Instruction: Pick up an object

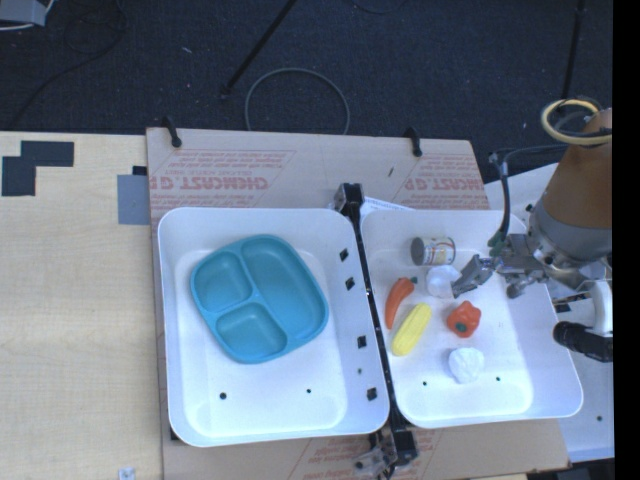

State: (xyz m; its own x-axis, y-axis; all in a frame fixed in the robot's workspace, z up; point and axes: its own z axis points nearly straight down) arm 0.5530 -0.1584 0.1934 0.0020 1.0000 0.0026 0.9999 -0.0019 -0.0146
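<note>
- Camera view shows the end effector (472,276) low over the right shallow white plastic bin (540,393), at the end of the grey arm with the orange band (580,183) that reaches in from the right.
- Its two dark metal fingers seem a little apart, but I cannot tell how far they are open, and nothing is seen between them.
- Its tip is just beside a small round white object (440,281), and I cannot tell if it touches.
- Near it are the other possible things to pick: a red toy pepper with a green stem (463,318), a small metal can lying on its side (435,251), an orange toy carrot (399,299), a yellow toy corn cob (411,329) and a crumpled white lump (466,364).
- I judge that a close now could miss: the round white object is smooth and may roll away from the fingers.
- The can is also round and lying down, so a push could make it roll to the bin wall.
- The carrot and the corn cob lie touching each other, so a grasp there may catch both or push one aside.
- The toy vegetables look like hard, glossy plastic, long and tapered, and the lump looks soft and irregular.
- Farther out, the left white bin (200,408) holds a light blue plastic plate with three compartments (258,296), smooth and shallow.
- Both bins rest on a brown cardboard sheet (300,173) on the pale wooden bench (70,318).
</note>
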